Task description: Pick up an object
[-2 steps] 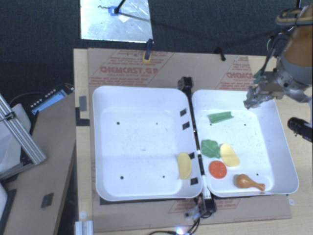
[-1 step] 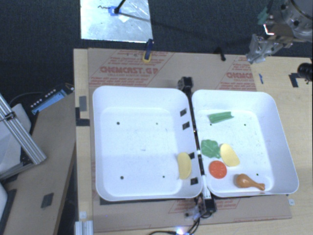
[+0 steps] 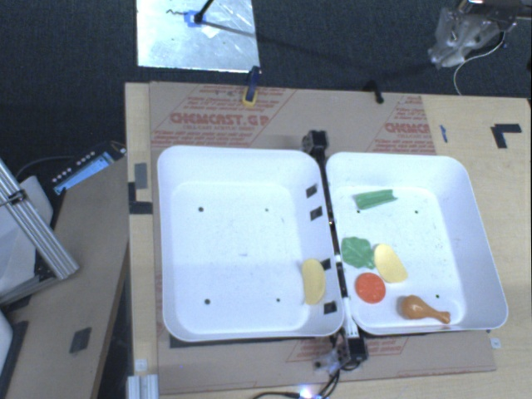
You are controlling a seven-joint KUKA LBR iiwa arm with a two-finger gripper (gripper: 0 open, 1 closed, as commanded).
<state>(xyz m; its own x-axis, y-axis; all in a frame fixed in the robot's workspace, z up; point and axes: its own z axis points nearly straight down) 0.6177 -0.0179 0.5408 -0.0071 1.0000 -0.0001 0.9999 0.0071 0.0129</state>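
tabletop (image 3: 349,110): brown board with red print, carrying both bins — it lies below and to the left of the jaws.
left bin (image 3: 241,181): shallow, white, well down and left of the jaws; it touches the right bin along the middle seam.
right bin (image 3: 465,223): shallow, white, the nearer of the two to the jaws, yet well below them.
jaws (image 3: 455,46): at the top right corner, off the tabletop and over dark floor — too blurred to tell whether they are open or closed.
yellow piece in left bin (image 3: 313,280): by that bin's right wall, far down-left of the jaws.
green leafy piece (image 3: 358,252): right bin, touching the yellow oval.
yellow oval (image 3: 390,263): right bin, well below the jaws.
drumstick (image 3: 421,308): orange-brown, near the front wall, farthest below the jaws.
green strip (image 3: 374,198): right bin, nearest the jaws of all the pieces.
red round piece (image 3: 370,287): just under the leafy piece.
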